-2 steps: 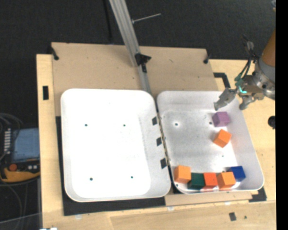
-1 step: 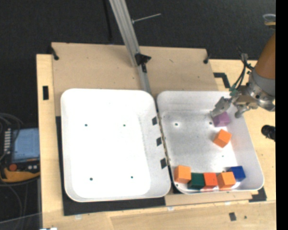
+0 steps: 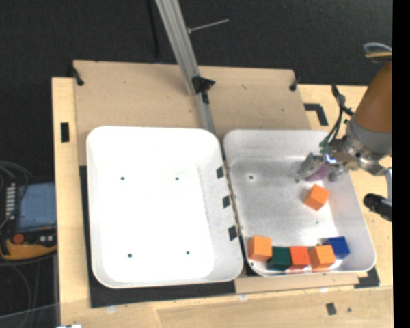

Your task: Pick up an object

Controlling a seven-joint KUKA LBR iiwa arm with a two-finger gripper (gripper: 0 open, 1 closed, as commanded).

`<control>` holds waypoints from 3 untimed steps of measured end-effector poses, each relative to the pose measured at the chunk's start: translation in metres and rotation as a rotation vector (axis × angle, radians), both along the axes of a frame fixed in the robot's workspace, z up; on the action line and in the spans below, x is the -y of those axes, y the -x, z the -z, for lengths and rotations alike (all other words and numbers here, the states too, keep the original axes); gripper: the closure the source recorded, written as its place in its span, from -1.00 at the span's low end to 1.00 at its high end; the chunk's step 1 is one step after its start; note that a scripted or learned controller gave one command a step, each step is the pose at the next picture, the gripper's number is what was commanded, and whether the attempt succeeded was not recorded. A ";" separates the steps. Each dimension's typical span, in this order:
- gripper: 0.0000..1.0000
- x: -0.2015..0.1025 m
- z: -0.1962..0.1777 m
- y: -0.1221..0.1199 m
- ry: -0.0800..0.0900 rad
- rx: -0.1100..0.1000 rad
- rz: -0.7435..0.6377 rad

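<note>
Bench: pale wooden board (image 3: 143, 94) against a dark floor, bearing two shallow white bins side by side; a slanted metal rail (image 3: 181, 36) runs down to the seam between them.

Left bin (image 3: 96, 183): bare white floor with a few small dark dots.

Right bin (image 3: 260, 156): holds all the blocks. Along the near wall I log a row, from left: orange block (image 3: 260, 247), dark green block (image 3: 281, 257), red-orange block (image 3: 299, 255), another orange block (image 3: 322, 255), blue block (image 3: 337, 246). These sit touching or just beside one another, tight to the wall.

Lone orange cube (image 3: 316, 197): stands apart in the open middle of the right bin, tilted on a corner or turned diagonal to the bin walls. A small purple thing (image 3: 320, 174) lies just above it, partly under the tool.

Gripper (image 3: 319, 166): low over the right bin, just up-screen of the lone cube. Its fingers look spread, with nothing between them, though blur makes this a cautious reading.

Step in hand, as I judge it: lining up for a grasp. I would take the lone cube, since the row leaves no room for a finger on the wall side. Good practice here: centre over the cube, turn the wrist so the fingers meet two flat faces rather than corners, and descend fully before closing. Risk: a corner contact would spin the cube away.
</note>
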State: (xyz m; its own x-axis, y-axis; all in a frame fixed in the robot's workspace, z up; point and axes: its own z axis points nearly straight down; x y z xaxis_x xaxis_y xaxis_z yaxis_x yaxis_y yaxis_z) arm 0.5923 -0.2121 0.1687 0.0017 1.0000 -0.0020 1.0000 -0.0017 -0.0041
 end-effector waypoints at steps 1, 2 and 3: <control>-1.00 -0.008 0.048 0.002 0.000 0.002 0.001; 1.00 -0.007 0.034 0.000 0.000 0.011 0.005; 1.00 -0.015 -0.024 0.001 0.000 0.011 -0.005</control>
State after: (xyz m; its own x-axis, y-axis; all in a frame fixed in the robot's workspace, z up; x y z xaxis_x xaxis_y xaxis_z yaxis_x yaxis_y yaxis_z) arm 0.5908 -0.1972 0.1925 -0.0032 1.0000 -0.0016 1.0000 0.0032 0.0073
